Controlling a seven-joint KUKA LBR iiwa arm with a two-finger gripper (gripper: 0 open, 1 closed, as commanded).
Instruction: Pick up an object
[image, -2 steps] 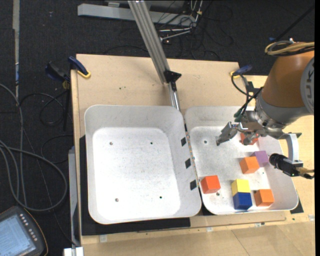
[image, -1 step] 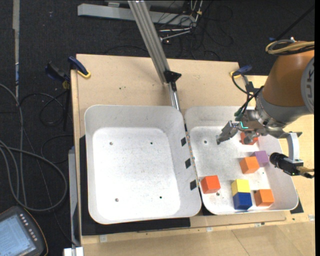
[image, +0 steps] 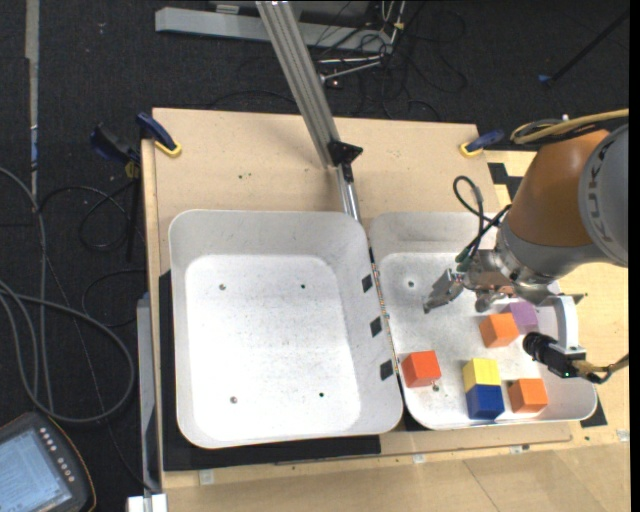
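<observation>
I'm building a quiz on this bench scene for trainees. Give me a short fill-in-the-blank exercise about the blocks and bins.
1. All the blocks lie in the ____ bin as the camera sees it.
2. The yellow block touches a ____ block just below it in the view.
3. The number of orange blocks in the bin is ____.
4. The purple block sits beside an ____ block, close under the arm.

Missing words: right; blue; three; orange
</observation>
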